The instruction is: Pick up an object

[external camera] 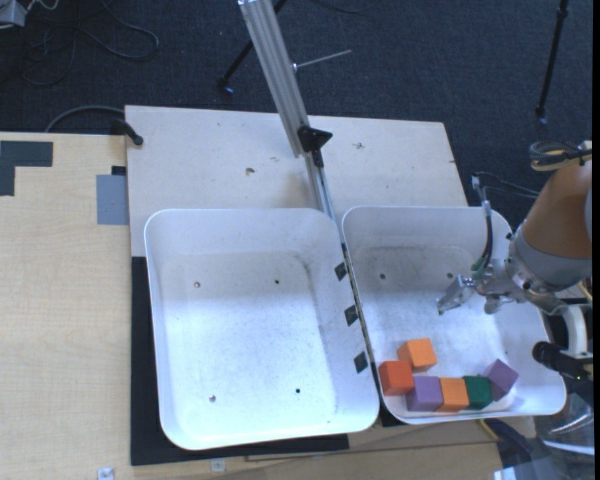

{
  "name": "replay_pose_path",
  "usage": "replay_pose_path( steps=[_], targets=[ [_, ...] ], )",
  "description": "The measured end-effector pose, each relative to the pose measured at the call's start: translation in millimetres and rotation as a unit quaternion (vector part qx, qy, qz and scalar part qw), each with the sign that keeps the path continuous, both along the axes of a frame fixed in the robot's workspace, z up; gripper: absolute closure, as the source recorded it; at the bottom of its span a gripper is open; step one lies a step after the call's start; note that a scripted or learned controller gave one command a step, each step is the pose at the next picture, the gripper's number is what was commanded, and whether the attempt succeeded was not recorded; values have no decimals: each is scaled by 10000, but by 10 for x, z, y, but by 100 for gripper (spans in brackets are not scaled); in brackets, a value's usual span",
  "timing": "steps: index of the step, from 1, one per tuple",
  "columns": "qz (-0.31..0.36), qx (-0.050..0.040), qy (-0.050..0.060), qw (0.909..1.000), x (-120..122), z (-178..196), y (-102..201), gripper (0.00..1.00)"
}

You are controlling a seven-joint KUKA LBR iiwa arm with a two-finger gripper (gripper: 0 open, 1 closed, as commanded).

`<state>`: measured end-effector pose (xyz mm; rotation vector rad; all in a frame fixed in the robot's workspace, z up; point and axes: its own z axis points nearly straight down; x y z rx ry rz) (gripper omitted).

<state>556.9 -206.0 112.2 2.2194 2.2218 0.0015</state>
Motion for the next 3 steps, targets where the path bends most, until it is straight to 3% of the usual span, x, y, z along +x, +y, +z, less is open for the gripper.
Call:
replay_pose_path(
  steps=[1, 2, 3],
  targets=[
    [-10, 7, 19, 10000, -10, -32, -2, 0],
    [0, -10, -12, 10000, -465, -198, 652, 0],
    [-18, -14, -6, 10000, 32, -206, 53, 0]
  ],
)
